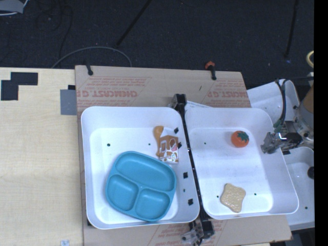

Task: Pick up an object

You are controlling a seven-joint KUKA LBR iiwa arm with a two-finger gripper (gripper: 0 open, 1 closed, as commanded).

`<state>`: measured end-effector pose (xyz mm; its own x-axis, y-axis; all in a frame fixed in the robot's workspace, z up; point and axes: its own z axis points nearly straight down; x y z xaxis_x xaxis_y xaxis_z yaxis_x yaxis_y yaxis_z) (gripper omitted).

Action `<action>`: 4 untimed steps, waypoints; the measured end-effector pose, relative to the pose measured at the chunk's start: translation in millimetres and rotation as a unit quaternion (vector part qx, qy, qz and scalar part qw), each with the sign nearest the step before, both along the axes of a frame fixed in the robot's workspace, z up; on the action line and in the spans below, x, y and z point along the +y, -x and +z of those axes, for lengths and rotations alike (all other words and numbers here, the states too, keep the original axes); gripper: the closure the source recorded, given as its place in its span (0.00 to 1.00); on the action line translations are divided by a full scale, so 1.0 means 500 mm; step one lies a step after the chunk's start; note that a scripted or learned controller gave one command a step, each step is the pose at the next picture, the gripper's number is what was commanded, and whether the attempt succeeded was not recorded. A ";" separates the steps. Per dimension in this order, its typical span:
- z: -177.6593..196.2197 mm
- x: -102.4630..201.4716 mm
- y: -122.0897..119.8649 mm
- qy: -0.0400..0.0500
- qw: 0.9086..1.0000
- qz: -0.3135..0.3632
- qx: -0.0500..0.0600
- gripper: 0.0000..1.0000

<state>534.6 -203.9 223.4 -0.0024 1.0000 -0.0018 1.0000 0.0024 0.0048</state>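
A small orange fruit with a green top lies in the right bin, toward its back. A tan, toast-shaped piece rests near that bin's front. In the left bin sits a blue divided plate, with a small printed carton and a thin orange piece just behind it. My gripper hangs over the right bin's right rim, to the right of the orange fruit and apart from it.
Both bins stand on a cardboard sheet over a pale wooden bench. A black divider clamp joins the bins at the back. White sheeting lies to the right of the bins.
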 end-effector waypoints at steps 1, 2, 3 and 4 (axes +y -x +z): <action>0.124 0.000 0.010 0.000 1.000 0.000 0.000 1.00; 0.121 0.102 0.023 -0.002 1.000 0.001 0.004 1.00; 0.124 0.210 0.009 -0.002 1.000 0.001 0.004 1.00; 0.122 0.304 0.001 -0.002 1.000 0.001 0.004 1.00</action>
